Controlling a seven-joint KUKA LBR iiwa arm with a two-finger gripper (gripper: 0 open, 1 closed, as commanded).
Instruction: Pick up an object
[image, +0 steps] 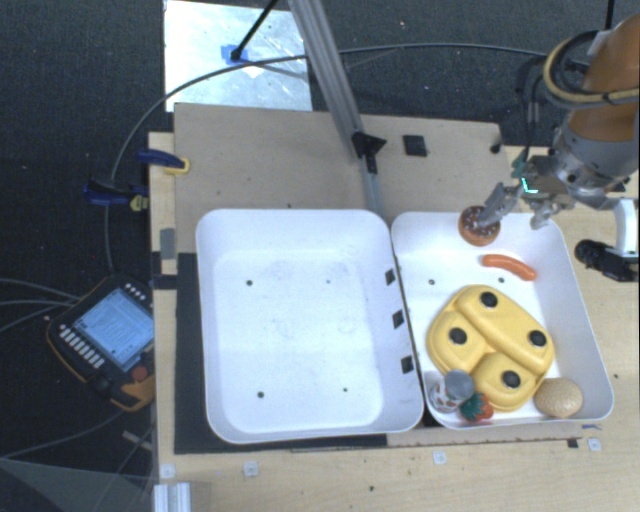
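So my gripper (497, 212) is sitting in the upper right of the frame, poking down over the back edge of the right bin (585, 300), and honestly I can't tell how it's set from this angle, too small and too much metal bunched up there. Right at its tip, just to the lower left, is a little round brown thing (479, 226), donut-ish maybe, sitting in the bin's upper corner. Looks like the tip is touching or nearly touching it, but I wouldn't claim I've got it. That's my guess for the target since it's by far the closest; being round it has no long axis to line up with, so approach angle shouldn't matter much, just need to get centered over it, which means nudging a bit toward the frame's left and down. Slightly further out, below and right of that, there's an orange sausage-shaped piece (509, 265) lying roughly left-right across the frame. Then the big yellow toy (491, 345) with dark spots takes up the middle of the bin, with a tan ball (559, 397) in the lower right corner and some small bits (462, 393) at the lower left. The left bin (215, 300) is well away.
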